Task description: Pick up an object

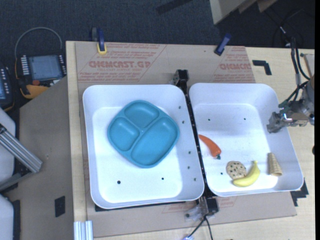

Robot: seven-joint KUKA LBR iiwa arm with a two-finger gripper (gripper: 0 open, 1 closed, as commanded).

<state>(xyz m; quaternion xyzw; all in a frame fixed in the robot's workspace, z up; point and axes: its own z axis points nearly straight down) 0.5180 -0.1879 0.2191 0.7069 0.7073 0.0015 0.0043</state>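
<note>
1. Toy food lies in the right bin (260, 91), all toward its near edge: an orange carrot (210, 145) close to the bin's left wall, a round speckled cookie (235, 169) nearer the front, a yellow banana (248, 176) touching the cookie's right side, and a tan cone-shaped piece (273, 164) by the near right corner, too small to name with certainty.
2. In the left bin (95, 134) a blue divided plate (143, 133) with three compartments sits at the middle, turned at an angle to the bin's walls.
3. Writing: the brown board (80, 84) under both bins carries reddish print along its far edge. Above the left bin it reads "CHEMCAST" followed by letters that look like "GP"; the finer lines around it are too small to read. The same print repeats above the right bin, partly covered by the bin's far edge.
4. Two blue clamps (101, 39) grip the board's far edge.
5. The gripper (278, 121) sits over the right bin's right wall, well apart from the toy food. Most of the arm is cut off at the right; whether the pincer is spread or closed, I cannot tell.
</note>
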